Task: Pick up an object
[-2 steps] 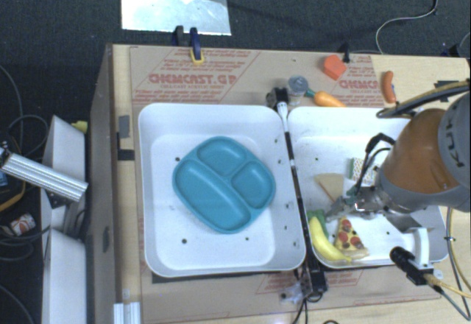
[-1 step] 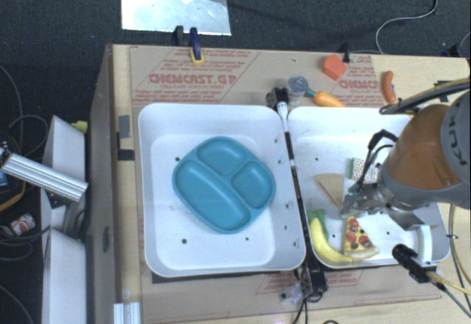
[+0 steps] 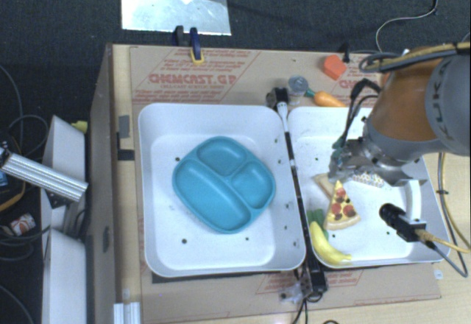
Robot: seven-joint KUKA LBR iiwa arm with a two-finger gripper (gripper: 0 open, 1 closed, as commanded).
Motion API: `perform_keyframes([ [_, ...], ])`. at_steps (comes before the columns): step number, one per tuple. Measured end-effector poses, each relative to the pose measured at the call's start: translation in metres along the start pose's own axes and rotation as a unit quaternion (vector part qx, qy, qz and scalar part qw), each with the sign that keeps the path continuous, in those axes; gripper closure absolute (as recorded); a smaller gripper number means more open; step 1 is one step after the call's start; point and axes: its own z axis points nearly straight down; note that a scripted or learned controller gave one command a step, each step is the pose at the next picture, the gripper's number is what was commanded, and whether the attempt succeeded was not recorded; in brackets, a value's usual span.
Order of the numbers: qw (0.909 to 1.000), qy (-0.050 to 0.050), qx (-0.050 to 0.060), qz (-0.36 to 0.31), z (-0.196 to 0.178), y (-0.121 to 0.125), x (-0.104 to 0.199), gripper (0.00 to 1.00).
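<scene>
Nearest to us, at the near edge of the right bin (image 3: 324, 124), we see a yellow banana (image 3: 327, 247) lying along the bin's near left corner, with a small green piece (image 3: 317, 216) just beside its far end. Just beyond it lies a toy pizza slice (image 3: 341, 206), its crust toward the near side and its tip pointing far. The gripper (image 3: 346, 166) hangs directly over the far tip of that slice, low in the bin; we cannot tell how its claw stands, as the wrist and cables hide it. The grey arm with its orange band (image 3: 403, 105) reaches in from the right, covering much of the right bin. The left bin (image 3: 162, 241) holds a blue divided plate (image 3: 224, 182) near its middle. Beyond the bins, on the board, an orange carrot (image 3: 328, 100) and an orange block (image 3: 334, 66) lie apart.
</scene>
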Motion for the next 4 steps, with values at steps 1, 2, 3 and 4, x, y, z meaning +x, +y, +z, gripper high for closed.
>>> perform_keyframes([
  [1, 1.0, 0.0, 0.001, 0.001, 0.001, -0.001, -0.001, 0.0],
  [2, 1.0, 0.0, 0.002, 0.001, 0.059, 0.006, -0.031, 0.0],
  [3, 1.0, 0.0, 0.002, 0.001, 0.101, -0.003, -0.033, 0.0],
  [4, 1.0, 0.0, 0.001, 0.001, 0.09, -0.002, -0.033, 1.0],
])
